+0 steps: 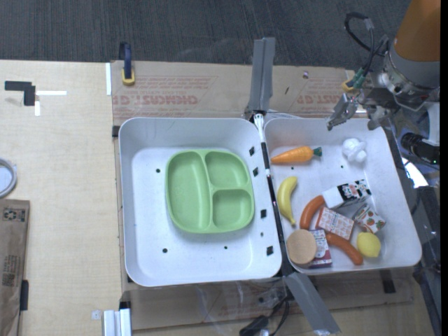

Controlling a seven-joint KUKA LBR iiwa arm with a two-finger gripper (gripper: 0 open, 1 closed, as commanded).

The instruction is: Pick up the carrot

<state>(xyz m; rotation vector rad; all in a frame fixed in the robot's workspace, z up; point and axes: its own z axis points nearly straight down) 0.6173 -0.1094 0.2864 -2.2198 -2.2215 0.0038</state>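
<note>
The carrot (293, 155) lies flat in the right bin (389, 145), at about 10 o'clock of that bin's floor, near the divider wall. Its orange body runs roughly 9-to-3, fat end toward 9 o'clock and the green top toward 3 o'clock. Bare floor surrounds it; the banana (286, 197) sits just beyond it at 6 o'clock, apart from it.

The gripper (354, 110) hangs over the bin's far rim, at 2 o'clock from the carrot and well apart from it. Its fingers look spread, with nothing between them.

The carrot is probably a toy: light, stiff, with a smooth skin that may be slippery. It tapers, so a pinch near the thin end could squirt it out sideways. The better hold seems to be across the thick middle of the body, jaws closing along the 12-to-6 line, square to its length. The green top looks too small and uneven to hold. Being round, it may roll if one finger touches first.
</note>
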